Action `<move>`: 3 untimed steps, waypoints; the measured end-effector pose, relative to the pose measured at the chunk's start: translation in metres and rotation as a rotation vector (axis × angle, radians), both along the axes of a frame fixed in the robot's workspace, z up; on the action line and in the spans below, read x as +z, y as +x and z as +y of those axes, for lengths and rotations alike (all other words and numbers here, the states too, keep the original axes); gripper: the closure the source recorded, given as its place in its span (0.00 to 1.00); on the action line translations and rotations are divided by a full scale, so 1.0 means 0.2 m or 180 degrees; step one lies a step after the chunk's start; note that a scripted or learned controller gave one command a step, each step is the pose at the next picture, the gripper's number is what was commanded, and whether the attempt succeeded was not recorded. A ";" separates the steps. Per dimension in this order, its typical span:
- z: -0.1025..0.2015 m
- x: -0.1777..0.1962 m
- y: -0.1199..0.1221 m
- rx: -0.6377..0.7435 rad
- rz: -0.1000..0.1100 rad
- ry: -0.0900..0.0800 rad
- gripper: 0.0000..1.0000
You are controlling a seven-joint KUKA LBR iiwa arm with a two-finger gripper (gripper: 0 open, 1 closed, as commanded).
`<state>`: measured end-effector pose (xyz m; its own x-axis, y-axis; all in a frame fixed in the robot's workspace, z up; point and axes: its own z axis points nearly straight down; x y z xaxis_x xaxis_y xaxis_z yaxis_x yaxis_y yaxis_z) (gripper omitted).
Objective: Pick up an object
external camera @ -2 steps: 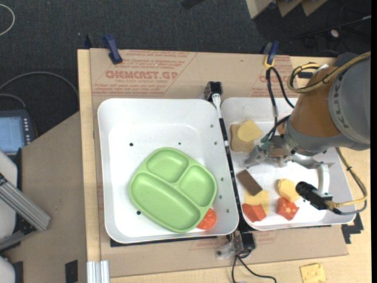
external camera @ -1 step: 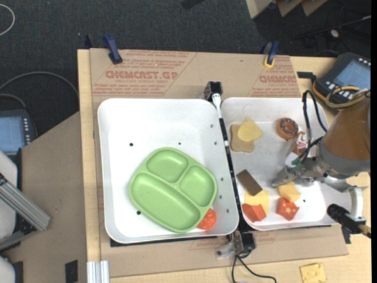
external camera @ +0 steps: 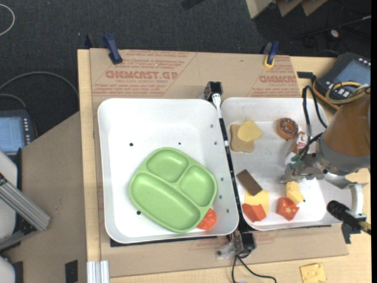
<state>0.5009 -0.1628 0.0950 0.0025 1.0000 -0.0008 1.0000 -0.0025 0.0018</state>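
My gripper [external camera: 294,174] hangs low over the right part of the right bin [external camera: 259,103], below the arm's orange band. Just under it lies a small yellow piece [external camera: 294,191], close to the gripper's tip; I cannot tell if they touch. A red piece [external camera: 287,208] sits right in front of the yellow one. To the left lie a red-and-yellow block [external camera: 256,206] and a brown bar [external camera: 249,182]. At the bin's back are a tan bread slice [external camera: 240,143] with a yellow piece [external camera: 250,131] on it and a brown doughnut [external camera: 287,127].
The left bin [external camera: 147,117] holds a green divided plate [external camera: 172,187] with a small orange-red thing [external camera: 207,219] at its front right edge. A black clamp [external camera: 214,90] sits where the bins meet at the back. Cables trail beside the arm at the right.
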 end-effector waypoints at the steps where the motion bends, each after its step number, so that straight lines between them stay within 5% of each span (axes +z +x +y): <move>1: 0.34 -0.06 0.11 0.0029 0.0002 0.0000 1.00; 2: -0.08 0.53 0.13 -0.0011 -0.0039 -0.0028 1.00; 3: -0.05 0.49 0.12 0.0008 0.0003 -0.0001 0.00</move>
<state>0.5255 -0.1732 0.1936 0.0001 1.0000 -0.0010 1.0000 -0.0001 0.0009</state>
